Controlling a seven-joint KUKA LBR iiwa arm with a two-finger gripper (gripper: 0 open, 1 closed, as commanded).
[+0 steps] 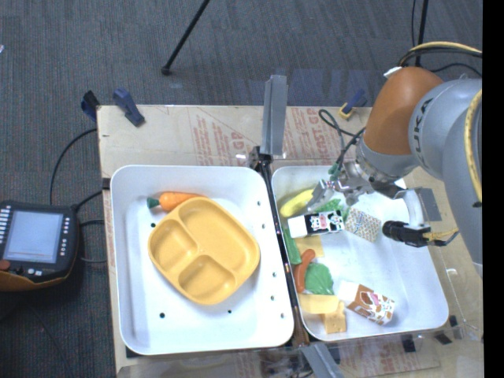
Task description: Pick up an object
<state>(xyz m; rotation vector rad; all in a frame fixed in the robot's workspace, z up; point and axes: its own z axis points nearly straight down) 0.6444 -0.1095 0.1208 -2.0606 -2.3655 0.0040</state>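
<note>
A grey robot arm is reaching into the right-hand white bin (431,290), its claw (335,191) hanging just above a small milk carton (318,224).

The carton is lying on its side directly beneath the claw, a white boxy shape with black cow patches, its long axis running left to right and tilting slightly upward at the right end. Whether the claw is spread or pinching cannot be told from here. Just left of the claw is lying a smooth yellow banana (295,202). Right of it is sitting a speckled, rough-looking block (363,225). Below the claw are resting a green leafy toy (318,278), yellow cheese wedges (327,311) and a brown printed carton (370,303). Far left, in the other bin (134,290), a glossy yellow divided plate (204,248) is lying beside an orange carrot (173,200).
</note>
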